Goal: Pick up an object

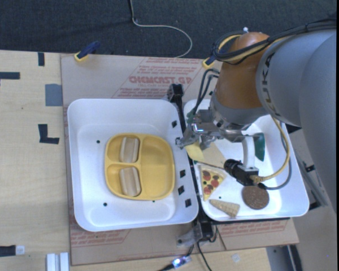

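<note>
Touching fingers (187, 140): yellow wedge (195, 152).

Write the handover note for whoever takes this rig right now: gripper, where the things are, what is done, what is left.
Gripper: low over the left edge of the right bin, beside the divider; finger state cannot be told, nothing seen held.
Right bin: pizza slice, brown round cookie, cone-shaped piece, a pale yellow piece just under the gripper, a teal item partly behind the arm.
Left bin: yellow divided tray with two pale pieces in its left compartments.
Done: no pick visible.
Left: grasp one object and lift it.
</note>
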You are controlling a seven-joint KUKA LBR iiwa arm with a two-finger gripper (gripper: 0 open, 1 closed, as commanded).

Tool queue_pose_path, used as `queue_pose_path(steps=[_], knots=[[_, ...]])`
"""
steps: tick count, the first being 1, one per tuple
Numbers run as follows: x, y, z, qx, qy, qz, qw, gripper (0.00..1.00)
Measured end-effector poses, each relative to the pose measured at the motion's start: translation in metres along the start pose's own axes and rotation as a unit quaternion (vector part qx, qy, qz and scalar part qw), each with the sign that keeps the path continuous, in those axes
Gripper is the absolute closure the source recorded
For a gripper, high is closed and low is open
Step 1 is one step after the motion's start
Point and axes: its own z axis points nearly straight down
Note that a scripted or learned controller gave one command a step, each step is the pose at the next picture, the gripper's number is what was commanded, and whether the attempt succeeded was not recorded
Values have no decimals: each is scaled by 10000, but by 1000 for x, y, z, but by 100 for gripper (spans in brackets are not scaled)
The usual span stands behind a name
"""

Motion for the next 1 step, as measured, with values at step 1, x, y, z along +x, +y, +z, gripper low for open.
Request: queue_pose_path(steps=[1], knots=[[-1, 1, -1, -11, 3, -4, 10000, 100]])
